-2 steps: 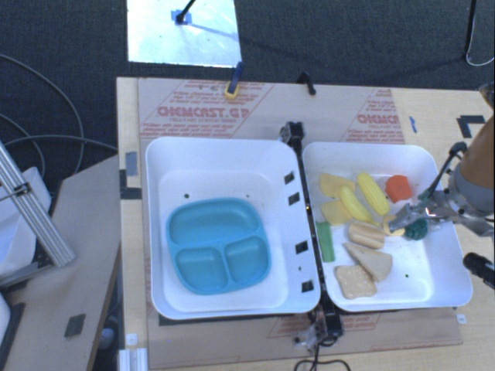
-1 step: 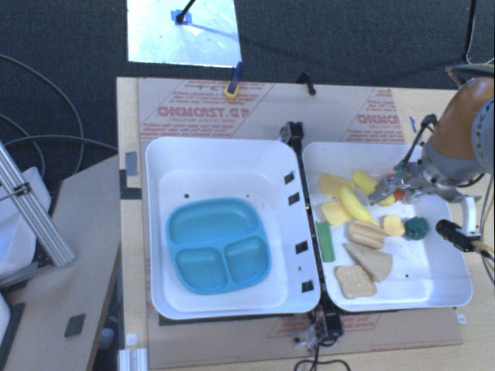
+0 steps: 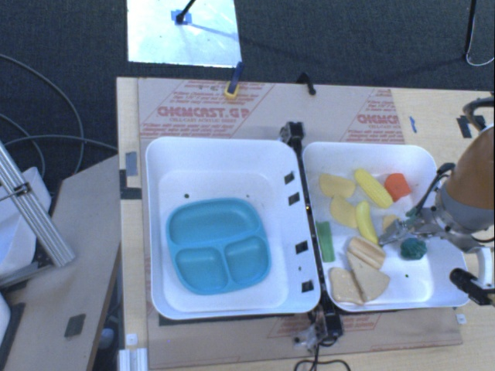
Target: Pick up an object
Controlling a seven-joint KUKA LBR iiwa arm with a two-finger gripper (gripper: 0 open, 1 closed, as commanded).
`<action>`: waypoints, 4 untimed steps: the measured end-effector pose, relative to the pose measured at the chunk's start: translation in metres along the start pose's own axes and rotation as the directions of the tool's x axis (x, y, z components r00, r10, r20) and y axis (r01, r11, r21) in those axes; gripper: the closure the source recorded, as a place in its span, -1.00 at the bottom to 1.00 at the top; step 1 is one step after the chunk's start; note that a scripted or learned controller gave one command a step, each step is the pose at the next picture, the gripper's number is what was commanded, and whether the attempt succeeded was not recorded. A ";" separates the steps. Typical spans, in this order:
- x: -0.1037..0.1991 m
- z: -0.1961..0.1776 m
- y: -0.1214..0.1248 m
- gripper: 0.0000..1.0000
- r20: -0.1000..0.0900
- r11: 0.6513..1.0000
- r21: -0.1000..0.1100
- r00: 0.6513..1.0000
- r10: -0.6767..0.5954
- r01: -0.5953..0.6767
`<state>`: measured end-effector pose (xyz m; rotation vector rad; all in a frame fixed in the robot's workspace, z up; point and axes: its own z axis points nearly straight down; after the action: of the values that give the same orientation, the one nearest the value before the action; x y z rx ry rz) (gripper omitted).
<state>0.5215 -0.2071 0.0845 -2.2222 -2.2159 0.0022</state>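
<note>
Cardboard (image 3: 203, 107) reads CHEMCAST GP — gripper (image 3: 396, 234) over right bin (image 3: 421, 154), finger state unclear.

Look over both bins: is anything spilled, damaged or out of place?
Nothing stands out. The blue tray lies flat in the left bin; the toy foods, such as the orange piece, all lie inside the right bin.
</note>
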 end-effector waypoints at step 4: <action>0.136 -0.106 0.023 -1.00 0.001 1.000 -0.016 1.000 -0.012 0.012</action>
<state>0.5451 -0.0712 0.1909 -2.2170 -2.2377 -0.0143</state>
